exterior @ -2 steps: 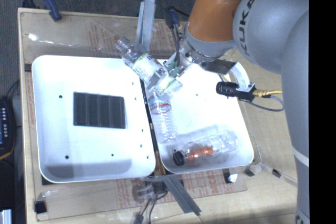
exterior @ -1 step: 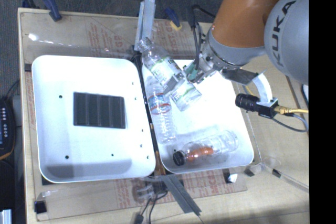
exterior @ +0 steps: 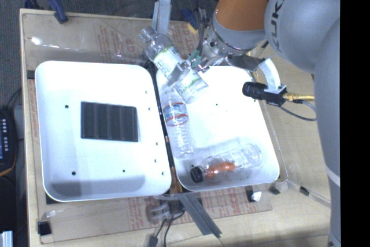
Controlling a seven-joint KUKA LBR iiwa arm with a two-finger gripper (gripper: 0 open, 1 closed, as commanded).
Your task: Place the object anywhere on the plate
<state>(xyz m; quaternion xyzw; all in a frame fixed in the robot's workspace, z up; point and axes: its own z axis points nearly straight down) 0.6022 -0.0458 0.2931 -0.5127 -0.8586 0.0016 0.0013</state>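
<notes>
A dark grey rectangular plate lies flat in the left bin. My gripper hangs over the top left corner of the right bin, shut on a clear plastic bottle. That bottle is tilted, with its cap end toward the upper left and its base toward the lower right, above the divide between the bins. The plate sits well to the lower left of the gripper.
A labelled water bottle lies along the right bin's left wall. Another clear bottle with a black cap and orange contents lies along its front wall. A black cable plug juts out near the arm. Clamps hold the bench's far edge.
</notes>
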